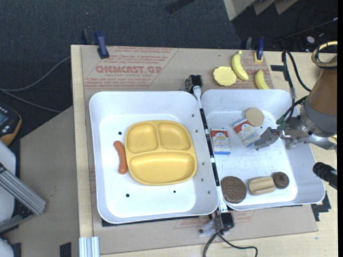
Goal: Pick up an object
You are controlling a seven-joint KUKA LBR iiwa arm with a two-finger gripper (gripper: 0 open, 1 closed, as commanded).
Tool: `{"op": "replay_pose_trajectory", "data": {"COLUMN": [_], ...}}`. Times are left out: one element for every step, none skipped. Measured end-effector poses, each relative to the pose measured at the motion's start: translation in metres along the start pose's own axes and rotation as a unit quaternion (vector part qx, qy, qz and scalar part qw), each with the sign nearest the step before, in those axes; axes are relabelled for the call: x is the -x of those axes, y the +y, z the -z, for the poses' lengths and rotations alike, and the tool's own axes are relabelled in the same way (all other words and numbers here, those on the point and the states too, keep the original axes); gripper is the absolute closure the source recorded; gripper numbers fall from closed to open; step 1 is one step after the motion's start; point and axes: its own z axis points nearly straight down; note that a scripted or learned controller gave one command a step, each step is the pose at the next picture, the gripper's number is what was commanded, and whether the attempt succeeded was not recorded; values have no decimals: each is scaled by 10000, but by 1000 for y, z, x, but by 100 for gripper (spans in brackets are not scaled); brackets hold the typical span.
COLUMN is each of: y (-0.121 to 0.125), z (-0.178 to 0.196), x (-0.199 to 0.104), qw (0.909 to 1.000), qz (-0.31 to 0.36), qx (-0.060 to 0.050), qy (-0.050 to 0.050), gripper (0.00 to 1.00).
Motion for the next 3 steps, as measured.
{"op": "replay_pose_trajectory", "data": {"y": [83, 135, 152], "z": [-97, -100, -99], "x": [71, 20, 65], "qw": [10000, 10000, 10000], "qz": [13, 37, -1], "qx": [16, 31, -47], "qy": [54, -9, 83], "gripper": [0, 0, 0]}}
